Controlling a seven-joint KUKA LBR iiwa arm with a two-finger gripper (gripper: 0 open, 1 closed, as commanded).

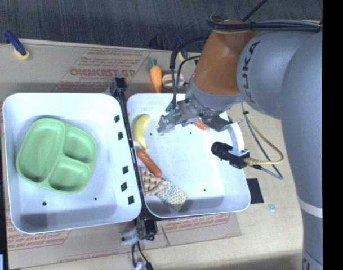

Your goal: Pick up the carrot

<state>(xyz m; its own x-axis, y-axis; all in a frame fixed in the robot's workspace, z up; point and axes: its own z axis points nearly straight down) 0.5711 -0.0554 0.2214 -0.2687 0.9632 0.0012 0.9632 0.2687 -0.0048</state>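
We see the carrot (155, 78) lying outside the bins at frame's upper centre, not yet picked; gripper (166, 122) over right bin (233, 198), grip state can't tell.

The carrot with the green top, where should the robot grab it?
The carrot lies on the cardboard just behind the right bin, green top pointing away. Probably best gripped across its orange middle, coming straight down from above, fingers closing on its long sides. The gripper hangs over the bin, not the carrot.
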